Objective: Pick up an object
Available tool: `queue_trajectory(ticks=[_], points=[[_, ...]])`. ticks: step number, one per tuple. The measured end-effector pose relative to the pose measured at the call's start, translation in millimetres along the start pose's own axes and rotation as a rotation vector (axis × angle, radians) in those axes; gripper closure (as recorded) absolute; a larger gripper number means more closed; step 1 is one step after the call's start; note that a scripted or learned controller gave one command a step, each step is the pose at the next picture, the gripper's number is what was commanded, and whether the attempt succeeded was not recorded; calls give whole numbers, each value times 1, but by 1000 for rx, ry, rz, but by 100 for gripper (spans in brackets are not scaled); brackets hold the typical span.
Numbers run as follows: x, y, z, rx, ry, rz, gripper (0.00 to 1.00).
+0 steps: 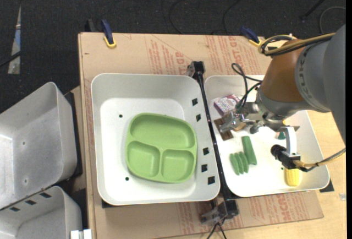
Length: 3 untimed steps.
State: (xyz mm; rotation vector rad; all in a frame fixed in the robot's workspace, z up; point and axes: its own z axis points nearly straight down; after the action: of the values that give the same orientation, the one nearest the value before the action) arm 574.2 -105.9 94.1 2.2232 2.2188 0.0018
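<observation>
Hanging low over the right bin (316,133), the gripper (234,122) is seen only as metal clutter (its spread cannot be told); green pods (243,156) lying just beside it are judged light, firm, best pinched across their narrow width

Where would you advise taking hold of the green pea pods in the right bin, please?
Probably across the middle of the green pea pods, coming straight down from above. They lie flat on the right bin floor as narrow strips running roughly away from the camera, so closing across their short width should fit best. The white floor around them looks open.
</observation>
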Motion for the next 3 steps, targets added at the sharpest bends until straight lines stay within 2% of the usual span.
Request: queue_trajectory(ticks=[1, 2, 3], points=[[1, 2, -13, -7, 2, 0, 100], [8, 12, -69, -4, -1, -5, 100], [-3, 13, -123, -3, -2, -4, 100]])
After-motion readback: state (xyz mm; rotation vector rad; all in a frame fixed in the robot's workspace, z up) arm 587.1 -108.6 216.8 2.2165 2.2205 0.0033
